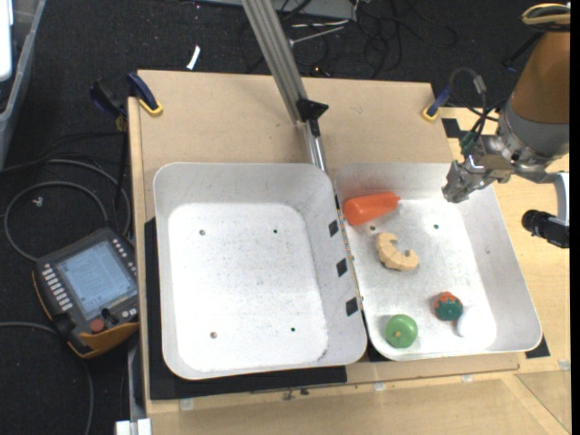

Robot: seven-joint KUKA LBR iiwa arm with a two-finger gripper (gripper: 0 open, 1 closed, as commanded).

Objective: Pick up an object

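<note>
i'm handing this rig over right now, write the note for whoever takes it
End effector: above the far right corner of the right bin, nothing seen between its tips.
Things, all in the right bin: orange carrot-like piece at the far left by the divider, tan curved piece in the middle, green ball at the near edge, small red and green piece to its right.
Left bin: no objects seen in it.
Done: nothing picked.
Left: lower onto one object, grasp, lift.

Teach pendant (pixel 89 290) on floor, blk cables (pixel 36 198)
</note>
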